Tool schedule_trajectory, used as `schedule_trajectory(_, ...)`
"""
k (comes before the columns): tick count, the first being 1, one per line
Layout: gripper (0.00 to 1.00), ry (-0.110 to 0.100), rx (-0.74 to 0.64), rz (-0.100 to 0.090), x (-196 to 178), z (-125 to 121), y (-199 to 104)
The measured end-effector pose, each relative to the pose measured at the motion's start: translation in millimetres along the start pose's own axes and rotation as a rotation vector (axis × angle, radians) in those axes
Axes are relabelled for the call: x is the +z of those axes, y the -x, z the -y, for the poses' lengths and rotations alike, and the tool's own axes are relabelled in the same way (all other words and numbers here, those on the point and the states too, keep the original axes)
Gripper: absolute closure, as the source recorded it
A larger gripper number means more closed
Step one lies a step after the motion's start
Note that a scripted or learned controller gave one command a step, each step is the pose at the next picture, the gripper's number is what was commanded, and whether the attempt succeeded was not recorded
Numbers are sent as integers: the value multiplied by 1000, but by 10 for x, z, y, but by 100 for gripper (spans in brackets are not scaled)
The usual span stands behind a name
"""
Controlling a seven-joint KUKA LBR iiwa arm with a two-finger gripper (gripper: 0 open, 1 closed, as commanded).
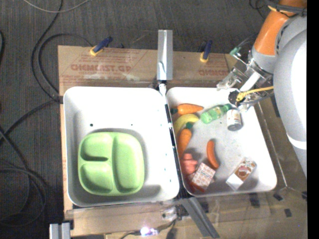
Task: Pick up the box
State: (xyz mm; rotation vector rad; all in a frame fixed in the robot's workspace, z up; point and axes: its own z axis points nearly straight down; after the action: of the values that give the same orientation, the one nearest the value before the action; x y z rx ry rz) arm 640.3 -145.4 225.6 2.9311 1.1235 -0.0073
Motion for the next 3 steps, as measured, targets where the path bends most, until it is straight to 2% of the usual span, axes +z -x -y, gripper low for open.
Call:
schedule_trajectory(1, 0, -7, 5, -1, 1144, 502, 764)
schedule_trajectory(2, 0, -2, 274, 0, -154, 644, 327)
schedule_trajectory(3, 0, -7, 317, 1, 443, 1499, 779)
